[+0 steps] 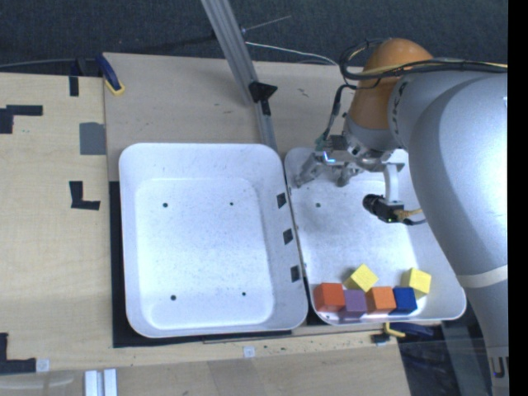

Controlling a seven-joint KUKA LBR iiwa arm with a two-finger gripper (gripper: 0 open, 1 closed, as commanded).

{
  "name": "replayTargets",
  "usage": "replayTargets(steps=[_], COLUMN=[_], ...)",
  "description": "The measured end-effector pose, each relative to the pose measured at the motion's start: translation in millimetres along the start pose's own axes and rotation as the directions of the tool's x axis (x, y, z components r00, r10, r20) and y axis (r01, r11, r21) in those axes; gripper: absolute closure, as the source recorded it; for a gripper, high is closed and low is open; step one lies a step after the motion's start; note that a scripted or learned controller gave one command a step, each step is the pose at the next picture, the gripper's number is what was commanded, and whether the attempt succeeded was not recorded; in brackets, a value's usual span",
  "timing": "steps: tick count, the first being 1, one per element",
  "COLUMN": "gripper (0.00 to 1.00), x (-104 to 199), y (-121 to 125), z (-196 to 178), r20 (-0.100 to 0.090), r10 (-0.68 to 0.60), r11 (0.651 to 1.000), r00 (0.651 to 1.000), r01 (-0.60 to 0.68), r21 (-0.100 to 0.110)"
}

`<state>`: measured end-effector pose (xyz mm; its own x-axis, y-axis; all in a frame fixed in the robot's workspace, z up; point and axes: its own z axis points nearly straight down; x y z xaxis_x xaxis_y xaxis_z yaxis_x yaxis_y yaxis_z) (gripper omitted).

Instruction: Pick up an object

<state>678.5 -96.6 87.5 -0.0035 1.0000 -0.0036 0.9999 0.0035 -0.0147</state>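
Blocks [373, 294], 6 of them clustered in a row at the near rim of the right bin [346, 221], lie well apart from our claw [320, 170], which hovers at the far-left corner, whether open or closed we cannot tell.

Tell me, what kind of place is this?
Probably a robot lab. A big grey robot arm reaches over two white bins, and little colored blocks sit in the right bin for practice.

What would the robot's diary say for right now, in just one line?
stage: reaching | gripper: over right white bin, far end | small coloured blocks: near end, untouched | left white bin: beside
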Motion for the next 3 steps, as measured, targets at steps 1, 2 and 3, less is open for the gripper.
replayTargets(steps=[1,2,3], gripper=[1.00,1.00,1.00], x=[0.8,-19.8,-86.0], y=[0.5,-72.4,-59.9], z=[-13.2,-29.8,-126.7], r20=[0.000,-0.002,0.002], r10=[0.000,0.006,0.006], r11=[1.000,1.000,1.000], r00=[1.000,1.000,1.000], r01=[0.000,-0.006,-0.006], r21=[-0.006,-0.011,-0.023])
